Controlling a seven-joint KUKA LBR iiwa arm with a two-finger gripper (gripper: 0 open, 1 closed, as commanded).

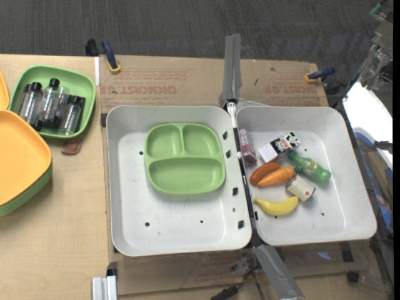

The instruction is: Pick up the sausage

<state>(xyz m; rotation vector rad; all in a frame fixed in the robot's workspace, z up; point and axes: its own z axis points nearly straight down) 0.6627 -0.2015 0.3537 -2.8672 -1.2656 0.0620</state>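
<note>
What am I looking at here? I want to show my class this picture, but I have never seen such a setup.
A camera fixed above a bench looks down at a slant on two shallow white bins. The left bin holds a green divided plate. The right bin holds toy food: a reddish-brown sausage lying against an orange carrot, a banana, a green bottle, a small can and a small carton. A robot arm is meant to pick up the sausage. Nothing is lifted yet.
</note>
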